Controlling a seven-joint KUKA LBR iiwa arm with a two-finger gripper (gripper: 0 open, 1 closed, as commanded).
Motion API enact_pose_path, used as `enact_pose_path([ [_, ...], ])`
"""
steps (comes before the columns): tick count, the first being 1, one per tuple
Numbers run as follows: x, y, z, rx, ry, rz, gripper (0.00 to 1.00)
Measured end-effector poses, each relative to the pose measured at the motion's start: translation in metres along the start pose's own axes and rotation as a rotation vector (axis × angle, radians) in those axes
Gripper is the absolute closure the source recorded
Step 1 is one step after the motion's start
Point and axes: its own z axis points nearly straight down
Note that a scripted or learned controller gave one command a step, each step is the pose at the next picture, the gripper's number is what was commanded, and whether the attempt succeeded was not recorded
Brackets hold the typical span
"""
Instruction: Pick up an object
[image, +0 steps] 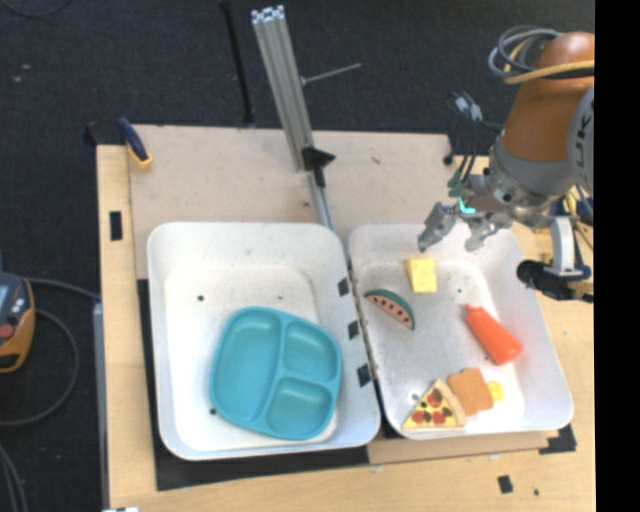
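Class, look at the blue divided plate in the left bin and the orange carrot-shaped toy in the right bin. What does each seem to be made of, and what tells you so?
Blue divided plate: probably moulded plastic with a smooth, slightly matte finish; its colour is uniform and its compartment ridges are rounded. Orange carrot-shaped toy: likely plastic or rubber, since it is evenly coloured with a soft sheen, but the view cannot settle which.

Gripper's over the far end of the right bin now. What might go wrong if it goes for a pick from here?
1. The gripper hangs open above the far rim of the right bin, not squarely over the yellow block; a straight descent may miss the block.
2. The watermelon slice lies close to the block, so a finger might nudge it.
3. The pizza slice and brown toy touch, so grasping one could drag the other.
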Motion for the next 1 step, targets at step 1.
enact_pose_path([
  [1, 0.0, 0.0004, -0.0007, -0.002, 0.0, 0.0, 0.0],
])
